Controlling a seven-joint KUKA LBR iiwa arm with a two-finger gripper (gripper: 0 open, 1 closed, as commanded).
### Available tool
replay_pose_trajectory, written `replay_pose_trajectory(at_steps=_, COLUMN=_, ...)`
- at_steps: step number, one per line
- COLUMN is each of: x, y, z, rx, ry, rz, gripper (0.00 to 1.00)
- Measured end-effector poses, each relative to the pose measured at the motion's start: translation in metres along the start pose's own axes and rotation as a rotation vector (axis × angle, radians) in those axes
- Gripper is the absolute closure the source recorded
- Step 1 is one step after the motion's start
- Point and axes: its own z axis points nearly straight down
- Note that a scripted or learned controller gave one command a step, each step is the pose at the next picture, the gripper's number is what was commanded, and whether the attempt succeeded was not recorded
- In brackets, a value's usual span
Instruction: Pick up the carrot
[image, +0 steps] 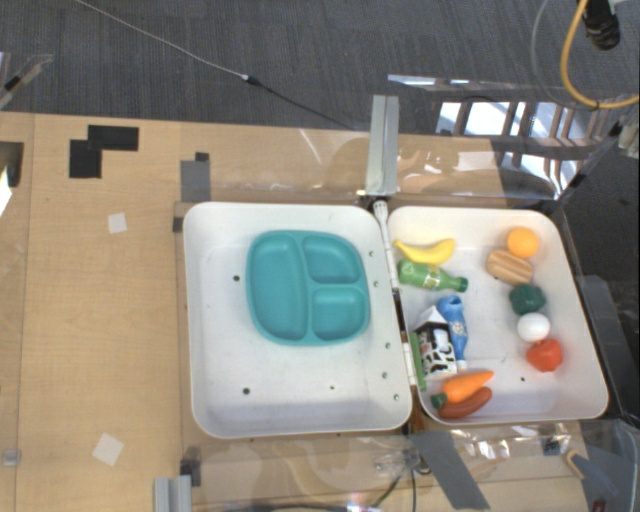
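A pale wood-grain tabletop (90, 330) fills most of the view, with black tape blocks (100, 148) stuck near its far left corner. Beyond it lies a dark grey ribbed carpet floor (250, 40). A yellow cable (568, 60) loops at the upper right.

Two shallow white plastic bins with rounded corners sit side by side and touch along their middle edges. A grey metal post (381, 145) rises at the far end of the seam. The left bin (215, 400) holds a teal divided plate (305, 287), smooth, with three compartments.

The right bin (575, 400) holds toy foods. A milk carton (440, 340), blue with a black and white cow pattern, lies by the seam. Past it lie a green bottle (430, 277) and a yellow banana (425, 250).

The carrot (467, 385), orange and tapered with a green stub, lies on its side in the near left corner of the right bin, just in front of the carton. It touches a dark red oblong piece (470, 402) that lies alongside it.

Along the bin's right half sit a tan bread roll (510, 266), a round orange (522, 241), a dark green lumpy piece (527, 298), a white ball (533, 326) and a red tomato (545, 354).

I cannot tell whether the pincer is released or clenched, so places here are given between the things themselves.
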Motion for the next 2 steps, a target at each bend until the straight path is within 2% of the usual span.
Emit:
replay_pose_trajectory(at_steps=1, x=0.000, y=-0.001, z=-0.022, rx=0.001, ry=0.000, rz=-0.002, gripper=1.00)
replay_pose_trajectory(at_steps=2, x=0.000, y=0.000, z=0.012, rx=0.001, ry=-0.005, rz=-0.001, gripper=1.00)
